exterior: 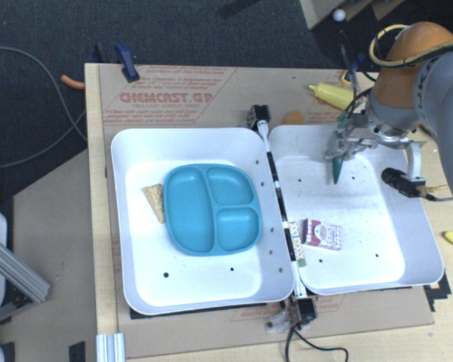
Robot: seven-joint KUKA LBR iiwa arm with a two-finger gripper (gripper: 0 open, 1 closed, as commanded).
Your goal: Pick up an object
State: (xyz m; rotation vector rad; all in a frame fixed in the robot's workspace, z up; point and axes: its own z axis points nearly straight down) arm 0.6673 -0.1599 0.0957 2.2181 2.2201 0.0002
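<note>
Maroon-and-white printed packet (320, 234) — small, flat, lying askew in the right bin (408, 266), near its left wall. The gripper (337, 170) hangs well apart — fingers pressed together, pinching nothing.

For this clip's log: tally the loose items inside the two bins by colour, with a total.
Blue: 1, the divided plate in the left bin.
Tan: 1, the sponge at the plate's left edge.
Red and white: 1, the packet in the right bin.
Total: 3
</note>
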